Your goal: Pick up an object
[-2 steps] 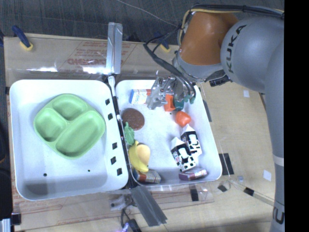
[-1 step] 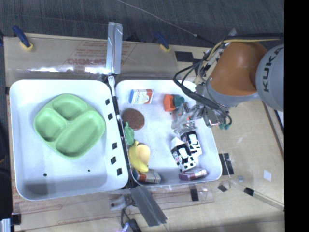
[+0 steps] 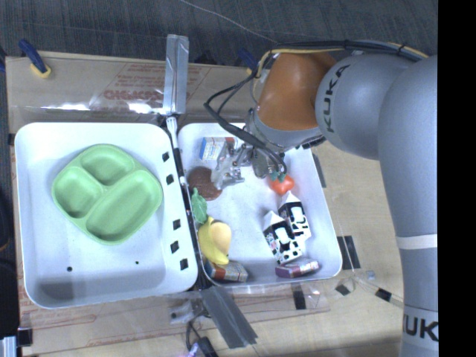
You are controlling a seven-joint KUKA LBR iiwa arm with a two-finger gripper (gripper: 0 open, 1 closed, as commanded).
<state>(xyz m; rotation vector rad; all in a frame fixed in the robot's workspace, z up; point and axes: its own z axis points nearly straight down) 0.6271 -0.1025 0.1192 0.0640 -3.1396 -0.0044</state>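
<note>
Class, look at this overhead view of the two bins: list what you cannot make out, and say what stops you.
- Claw: open or shut is unclear; the wrist above covers it.
- Small box: its print is too small to read, and the claw overlaps its right end.
- Items at the right bin's lower edge: too small and shadowed to identify.
- Arm: cut off by the frame's bottom edge.

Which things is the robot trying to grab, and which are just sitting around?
For the job:
end effector
brown round object
yellow toy
black-and-white box
orange piece
small carton

Lying about:
green divided plate
left bin
blue clip
</note>
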